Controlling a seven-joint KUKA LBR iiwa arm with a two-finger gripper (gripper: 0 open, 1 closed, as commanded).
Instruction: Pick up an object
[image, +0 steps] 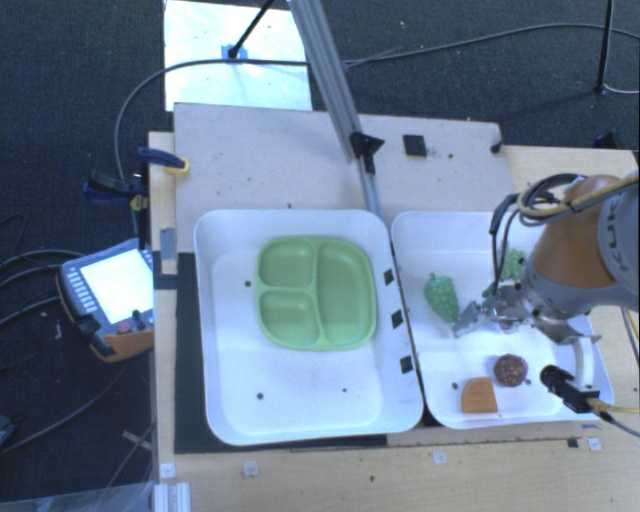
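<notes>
From where I stood, the arm (585, 245) reached in from the right and hung over the right bin (415, 240), its orange band bulking above the far side of that tray. The gripper (468, 322) pointed toward the bin's middle, low over the white floor, and its metal fingers seemed slightly parted with nothing pinched between them.

The right bin was the crowded one. A leafy green piece (441, 296) lay just left of the fingertips, near but apart from them, with bare floor between it and the bin's left wall. Another green scrap (513, 264) sat farther back, half hidden by the wrist cables. Toward the near rim lay a dark round brownish item (511, 370) and, just beside it to the left, an orange block (479, 396) close to the front edge. The open stretch ran along the bin's back-left corner.

The left bin (215, 300) had much more room: a pale green divided plate (317, 292) sat in its upper middle, with wide white floor in front. A metal pole (335, 85) slanted down between the two bins.
</notes>
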